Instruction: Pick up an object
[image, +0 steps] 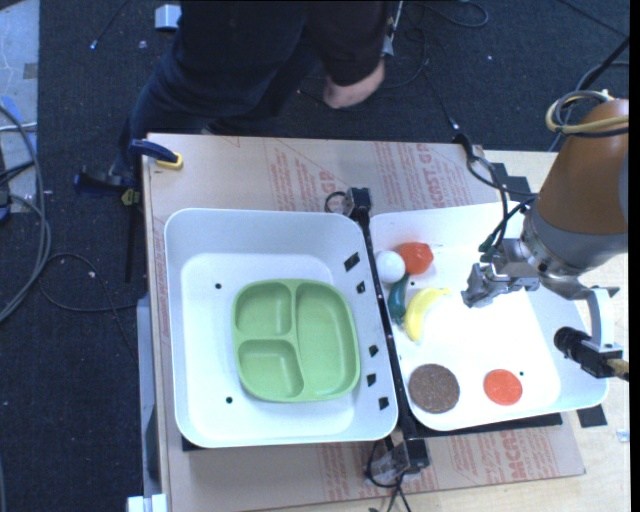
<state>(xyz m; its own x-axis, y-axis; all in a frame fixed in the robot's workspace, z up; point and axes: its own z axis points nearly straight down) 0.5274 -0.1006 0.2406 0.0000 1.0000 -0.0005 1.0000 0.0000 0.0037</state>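
The right bin (520, 225) holds a yellow banana (422, 308), a white ball (389, 266), an orange-red piece (416, 257), a teal item (398, 297), a brown speckled disc (434, 387) and an orange disc (502, 386). My gripper (482, 289) hangs over the middle of this bin, just right of the banana and apart from it. I see nothing held in it. The grey and orange arm (585, 200) reaches in from the right.
In the left bin (190, 300) lies a green divided plate (297, 338). A black divider with clips (375, 300) runs between the bins. A person in dark clothes (300, 50) stands at the far side of the bench. Cables trail by the arm.
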